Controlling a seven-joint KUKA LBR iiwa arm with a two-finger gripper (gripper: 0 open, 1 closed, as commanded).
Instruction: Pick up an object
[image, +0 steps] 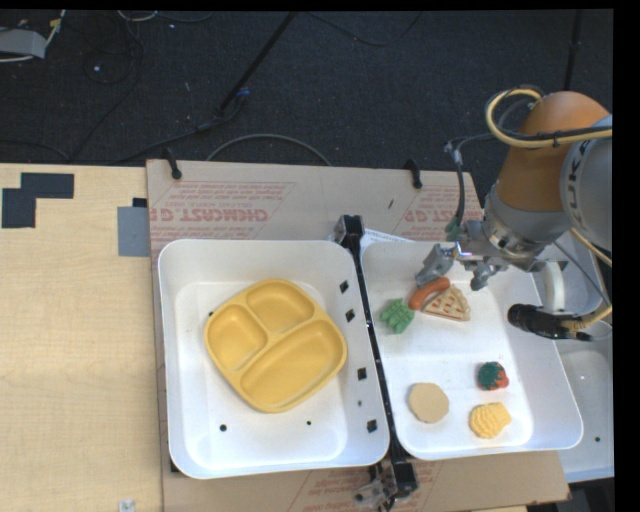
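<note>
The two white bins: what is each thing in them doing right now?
Yellow plastic divided plate: flat in left bin, nothing on it.
Orange toy hot dog: lying under the gripper.
Tan waffle wedge: touching the hot dog.
Green toy broccoli: resting loose.
Round tan cookie: lying flat.
Yellow toy corn: lying loose.

One fixed camera looks down at a slant from above the desk (70, 330), at middling distance, taking in both white bins; the end effector (462, 266) enters from its right.

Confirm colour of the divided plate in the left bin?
Yellow. The divided plate reads plain yellow all over in the camera view.
</note>
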